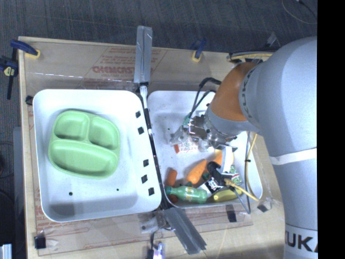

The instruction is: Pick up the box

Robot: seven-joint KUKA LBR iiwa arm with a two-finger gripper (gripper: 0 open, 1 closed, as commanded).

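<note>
Box (186, 146), small and white with red print, lies on the floor of the right bin (161, 104), just beside the gripper (200, 135); whether the gripper is spread or pinching cannot be told. Nearer the front wall lie a carrot (195, 171) and a green bottle (188, 193). In the left bin (43, 107) sits a green divided tray (85, 142).

Robotics lab, KUKA arm (291, 117), clamped bench (81, 63), two white bins (43, 198)

I see divided tray (84, 143) in left bin (43, 104). Right bin (161, 104) at 3 o'clock of it; bottle (187, 193), carrot (196, 170) at its 6 o'clock wall.
</note>
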